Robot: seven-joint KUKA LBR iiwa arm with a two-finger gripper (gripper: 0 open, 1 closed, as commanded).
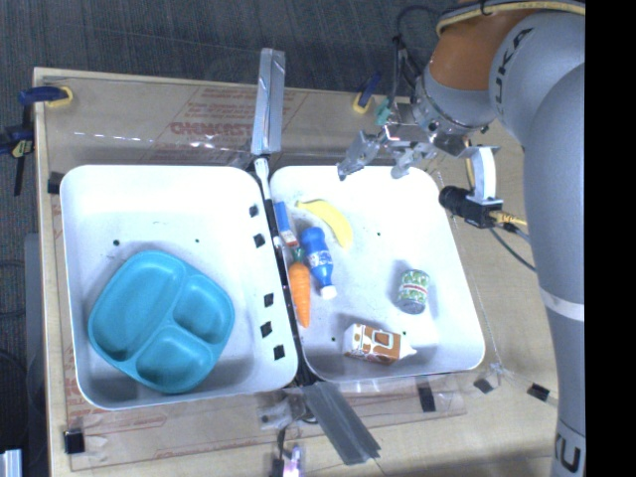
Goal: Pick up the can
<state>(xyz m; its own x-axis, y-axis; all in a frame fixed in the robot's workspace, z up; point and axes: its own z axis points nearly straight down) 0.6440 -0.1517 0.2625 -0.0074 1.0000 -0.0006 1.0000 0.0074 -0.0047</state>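
from above, the gripper hangs over the right bin's far rim, fingers spread and grasping nothing. the can sits in that bin toward its right side — label too small to read. nearby lie a carton, carrot, bottle and banana; the arm is cut off at right.

Small can with green-and-white label, silver top rim, standing roughly upright, located in right bin, right-hand portion of floor, clear of bin wall, separate from neighbouring items
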